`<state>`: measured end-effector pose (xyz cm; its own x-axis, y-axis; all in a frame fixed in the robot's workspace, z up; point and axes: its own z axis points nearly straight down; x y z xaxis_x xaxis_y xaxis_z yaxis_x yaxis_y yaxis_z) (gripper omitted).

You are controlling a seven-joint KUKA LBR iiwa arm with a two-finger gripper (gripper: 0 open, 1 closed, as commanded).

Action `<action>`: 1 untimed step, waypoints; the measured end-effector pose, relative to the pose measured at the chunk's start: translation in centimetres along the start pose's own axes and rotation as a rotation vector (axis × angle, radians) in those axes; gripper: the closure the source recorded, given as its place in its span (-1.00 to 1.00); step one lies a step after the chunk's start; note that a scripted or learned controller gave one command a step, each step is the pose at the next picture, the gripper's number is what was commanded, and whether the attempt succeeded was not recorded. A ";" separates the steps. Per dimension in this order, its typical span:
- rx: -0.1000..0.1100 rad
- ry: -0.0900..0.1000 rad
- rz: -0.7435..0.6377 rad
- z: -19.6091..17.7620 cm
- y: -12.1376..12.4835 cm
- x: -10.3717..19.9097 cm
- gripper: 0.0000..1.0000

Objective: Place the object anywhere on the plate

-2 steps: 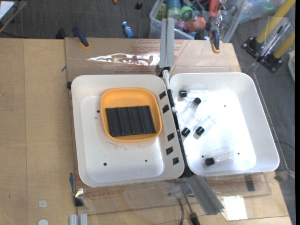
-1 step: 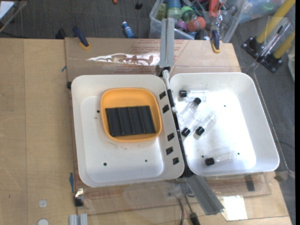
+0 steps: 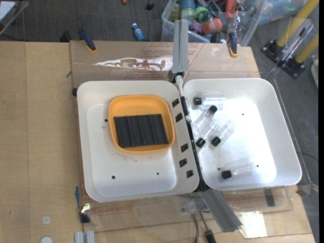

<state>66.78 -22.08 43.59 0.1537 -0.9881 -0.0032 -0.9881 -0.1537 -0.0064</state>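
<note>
1. Gripper state: cannot tell from this overhead look at the bench.
2. Five clear vials with black caps lie on their sides in the right bin [image 3: 283,135], all in its left half and none on the plate.
3. One vial [image 3: 208,101] lies at 11 o'clock in that bin, with a second vial [image 3: 205,117] just below it.
4. Toward 9 o'clock, a third vial [image 3: 206,136] and a fourth vial [image 3: 223,133] lie side by side and slanted, caps pointing down-left, close enough that touching or apart cannot be told.
5. A fifth vial [image 3: 237,171] lies alone at 7 o'clock, well apart from the others, its cap to the left.
6. The orange plate [image 3: 140,103] sits in the left bin [image 3: 96,151], slightly toward 12 o'clock of its centre, and carries a black ribbed insert [image 3: 140,130].
7. Black clips [image 3: 184,147] line the seam where the two bins meet.
8. A grey metal bar [image 3: 178,44] runs from that seam toward 12 o'clock across a wooden board [image 3: 126,54].
9. Beyond the bench at 1 o'clock, a clear tub [image 3: 223,14] holds bright mixed items.
</note>
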 end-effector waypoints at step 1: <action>-0.001 -0.001 -0.328 0.0 -0.1 -0.7 1.00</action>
<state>66.79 -21.33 43.56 0.4636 -0.8861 -0.0021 -0.8860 -0.4636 -0.0063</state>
